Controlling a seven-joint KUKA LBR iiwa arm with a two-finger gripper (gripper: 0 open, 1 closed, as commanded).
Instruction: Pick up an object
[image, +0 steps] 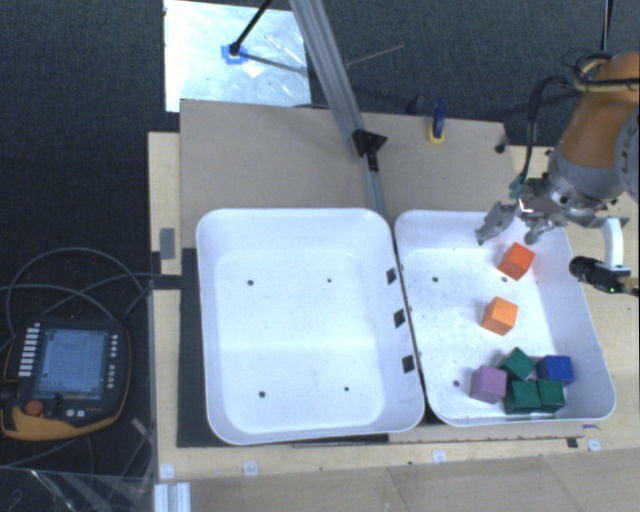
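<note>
Bench top (270, 160) is flat tan board, matte. Two shallow white bins with rounded corners sit side by side on it, smooth plastic look — left bin (215, 300) and right bin (430, 300). The arm (600, 120) comes in from the right, orange band above a grey wrist. Gripper (512, 222) hangs over the far edge of the right bin, its two metal fingers spread apart, nothing between them. All blocks are in the right bin, small matte cubes: red-orange block (516, 260) just below the fingertips, apart from them; orange block (499, 315) nearer the middle; then a cluster in the near right corner — purple block (488, 383), green blocks (522, 385), blue block (555, 369), touching one another.
</note>
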